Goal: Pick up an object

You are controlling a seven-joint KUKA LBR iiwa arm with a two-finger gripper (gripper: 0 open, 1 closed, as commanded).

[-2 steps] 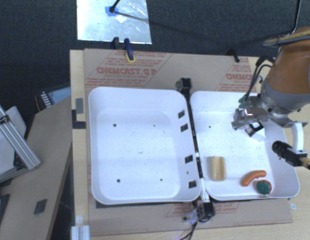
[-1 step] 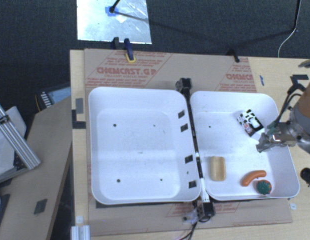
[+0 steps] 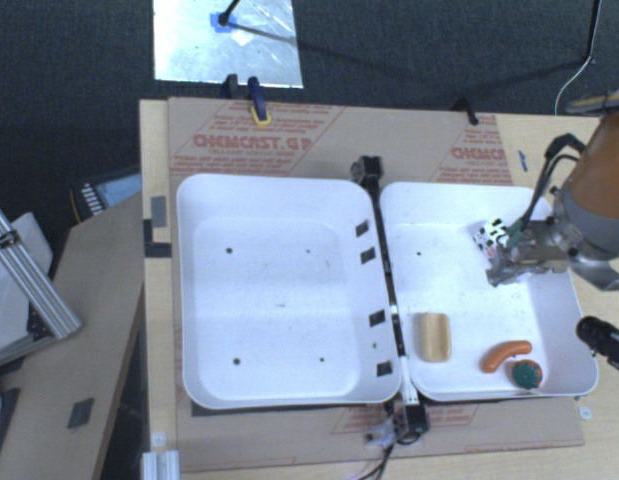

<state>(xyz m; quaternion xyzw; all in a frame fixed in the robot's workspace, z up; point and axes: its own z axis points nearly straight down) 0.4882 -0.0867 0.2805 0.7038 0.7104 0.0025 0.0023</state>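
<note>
In the right bin (image 3: 459,208) lie a tan bread-like block (image 3: 434,336), an orange sausage-shaped piece (image 3: 505,355) and a small green ball (image 3: 527,374) near the front right corner. A white die with black dots (image 3: 489,236) sits at the bin's upper right. My gripper (image 3: 507,268) hangs low over the right bin just below and to the right of the die, at the end of the grey arm with the orange band (image 3: 601,173). Nothing shows between its fingers.
The left bin (image 3: 199,298) stands beside the right one, joined by a black clip strip (image 3: 381,278). Both rest on a brown board (image 3: 289,138). A shiny metal sheet (image 3: 227,26) lies at the back. A metal rail (image 3: 29,273) stands at the far left.
</note>
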